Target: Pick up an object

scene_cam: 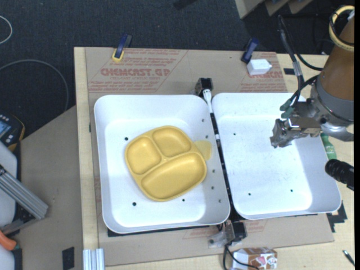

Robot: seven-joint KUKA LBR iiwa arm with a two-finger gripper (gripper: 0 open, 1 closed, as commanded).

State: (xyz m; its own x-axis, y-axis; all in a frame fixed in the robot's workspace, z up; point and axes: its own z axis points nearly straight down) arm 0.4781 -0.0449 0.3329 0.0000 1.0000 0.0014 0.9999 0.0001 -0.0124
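Observation:
A yellow divided plate (165, 162) with three compartments lies in the middle of the left bin (107, 122). A small pale yellow piece (204, 148) pokes out at its right side. My gripper (279, 139) hangs over the right bin (253, 184), near that bin's right half, far from the plate. No object shows at its tip. A slim green thing (328, 147) lies at the right bin's right rim, partly hidden by the arm.
The two bins sit side by side on a cardboard-covered bench (169, 72), with black clamps along the seam between them. A small white block (259, 67) lies on the bench behind the right bin. Cables run down to the wrist at the upper right.

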